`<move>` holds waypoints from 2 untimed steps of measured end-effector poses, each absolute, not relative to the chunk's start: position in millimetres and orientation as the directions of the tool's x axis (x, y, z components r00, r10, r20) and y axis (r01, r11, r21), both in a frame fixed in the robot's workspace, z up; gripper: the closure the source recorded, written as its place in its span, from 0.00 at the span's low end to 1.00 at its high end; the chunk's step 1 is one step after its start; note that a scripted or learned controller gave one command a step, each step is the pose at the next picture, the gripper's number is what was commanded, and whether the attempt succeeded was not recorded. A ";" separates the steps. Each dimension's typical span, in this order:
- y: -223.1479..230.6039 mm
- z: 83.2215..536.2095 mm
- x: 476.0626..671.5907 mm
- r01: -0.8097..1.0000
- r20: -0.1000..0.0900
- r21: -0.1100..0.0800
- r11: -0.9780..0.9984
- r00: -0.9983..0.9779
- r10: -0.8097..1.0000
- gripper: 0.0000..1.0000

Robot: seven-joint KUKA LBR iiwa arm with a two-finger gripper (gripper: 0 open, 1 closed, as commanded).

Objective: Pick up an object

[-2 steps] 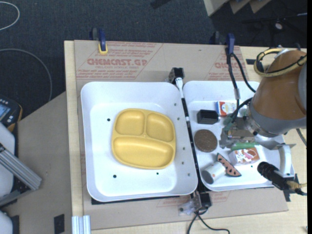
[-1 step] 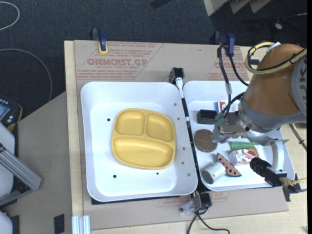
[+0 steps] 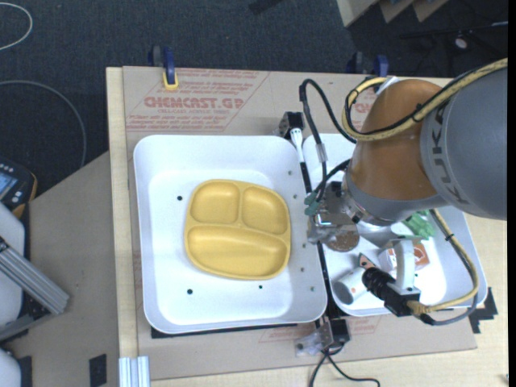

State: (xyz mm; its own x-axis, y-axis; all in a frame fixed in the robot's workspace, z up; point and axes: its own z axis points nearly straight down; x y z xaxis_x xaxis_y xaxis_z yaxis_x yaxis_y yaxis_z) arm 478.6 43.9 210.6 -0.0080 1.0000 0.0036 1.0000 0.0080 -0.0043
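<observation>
My gripper (image 3: 323,219) is low over the left edge of the right bin (image 3: 459,285), close to the wall shared with the left bin. The big grey arm with its orange band covers most of the right bin. Just right of the gripper lies a brown round object (image 3: 346,239); whether the gripper touches it I cannot tell. Nearer the front sits a small white cup (image 3: 350,285). A white and orange item (image 3: 397,258) and a green piece (image 3: 420,226) peek out from under the arm.
A yellow divided plate (image 3: 238,228) lies in the middle of the left bin (image 3: 161,216). Cables run along the divider between the bins. The bench's cardboard top surrounds both bins.
</observation>
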 end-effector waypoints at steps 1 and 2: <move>73.0 328.4 481.0 1.000 0.004 0.014 0.006 -0.006 1.000 1.00; 71.3 332.3 480.0 1.000 0.000 0.003 0.003 -0.003 1.000 1.00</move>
State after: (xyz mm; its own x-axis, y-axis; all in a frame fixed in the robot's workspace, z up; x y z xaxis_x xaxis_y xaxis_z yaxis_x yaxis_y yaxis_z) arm 480.0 71.3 332.3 -0.0026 1.0000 -0.0002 1.0000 0.0027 0.0030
